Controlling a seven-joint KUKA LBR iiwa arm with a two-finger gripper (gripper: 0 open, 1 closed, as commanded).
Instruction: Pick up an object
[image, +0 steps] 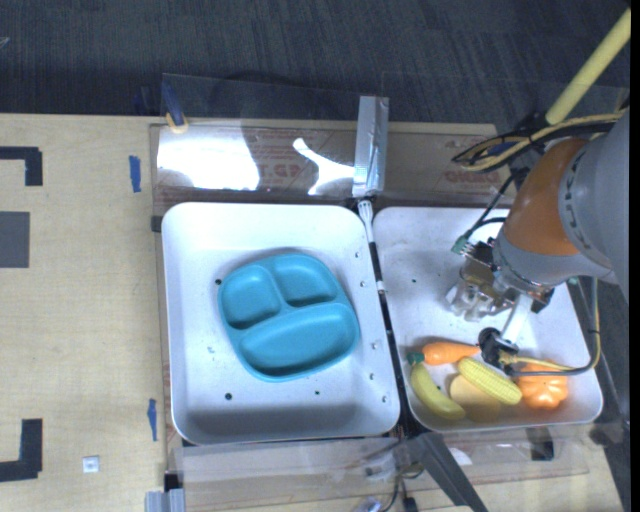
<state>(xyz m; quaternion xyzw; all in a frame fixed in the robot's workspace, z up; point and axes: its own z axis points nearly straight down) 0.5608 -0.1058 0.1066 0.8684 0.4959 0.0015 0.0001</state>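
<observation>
Nearest the camera, along the front wall of the right bin (392, 262): a cluster of toy food. Yellow banana (432, 393) at the cluster's left end, curved along the front corner. Just right of it, a yellow corn cob (489, 380) lying at a slant, partly over a pale tan piece (472, 398) that is hard to identify from here, possibly bread or a potato. Behind the banana, an orange carrot (450, 352), touching or nearly touching the corn. At the cluster's right end, an orange pepper-like piece (545, 390), pressed against the corn's tip.

In the left bin (190, 330), a blue divided plate (288, 313) lying flat near the middle, three compartments, well apart from the food.

Farther back in the right bin, the pincer (468, 300) hanging above bare white floor, behind the carrot and clear of every item. Metallic fingers blurred against the white; cannot tell whether apart or together. Nothing seen between them. A small black part (492, 343) dangling on a pale cord below the wrist, just above the corn.

Above that, the grey arm (600, 200) with its orange band (540, 205), entering from the right, cables looping over it.

Beyond both bins, a glossy panel (250, 160) with glare, on the wooden surface (70, 300).
</observation>
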